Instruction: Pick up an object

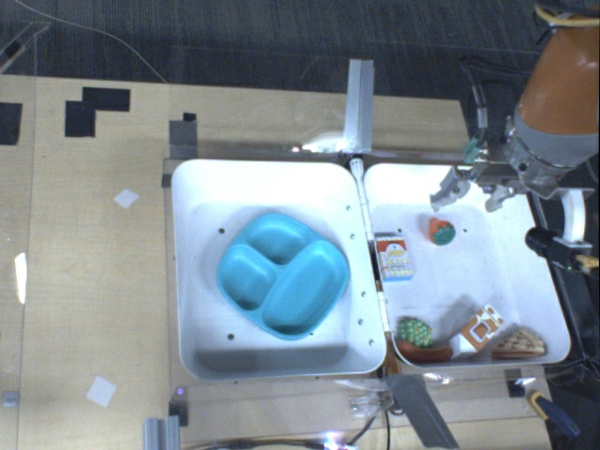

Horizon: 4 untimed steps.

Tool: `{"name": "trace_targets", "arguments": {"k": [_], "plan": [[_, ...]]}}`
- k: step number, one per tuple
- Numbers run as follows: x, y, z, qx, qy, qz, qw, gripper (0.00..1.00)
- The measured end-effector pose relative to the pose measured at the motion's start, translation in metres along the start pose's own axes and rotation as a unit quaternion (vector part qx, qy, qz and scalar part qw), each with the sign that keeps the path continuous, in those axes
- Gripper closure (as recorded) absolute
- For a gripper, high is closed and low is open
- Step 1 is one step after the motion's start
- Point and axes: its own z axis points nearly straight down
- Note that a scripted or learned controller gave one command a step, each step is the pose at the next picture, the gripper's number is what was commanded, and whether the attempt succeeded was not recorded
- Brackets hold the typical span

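Note:
In the camera view my gripper (469, 195) hangs open over the back of the right bin (525, 279), its two fingers spread apart with nothing between them. A small red and green strawberry (442, 231) lies just in front of and slightly left of the fingertips, apart from them. A small orange and white box (393, 258) lies near the bin's left wall. At the front of the bin sit a green bumpy ball (413, 331) on a brown piece (427, 352), an orange and white carton (482, 327), and a tan sandwich wedge (519, 344).
The left bin (202, 214) holds a blue divided plate (283, 275). A metal divider post (359, 111) rises at the back between the bins. The arm's orange band (565, 73) and grey wrist stand over the right bin's back right corner. Cables lie at the right edge.

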Motion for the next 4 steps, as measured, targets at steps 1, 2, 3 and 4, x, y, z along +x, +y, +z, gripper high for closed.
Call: {"name": "trace_targets", "arguments": {"k": [1, 2, 3, 4], "plan": [[-0.004, -0.009, 0.096, -0.001, 0.000, -0.007, 1.0000, 0.00], [-0.060, 0.037, 0.180, -0.004, -0.001, -0.069, 0.9976, 0.00], [-0.008, 0.043, 0.180, -0.004, -0.001, 0.000, 1.0000, 0.00], [-0.008, 0.045, 0.166, -0.008, -0.001, 0.000, 1.0000, 1.00]]}}
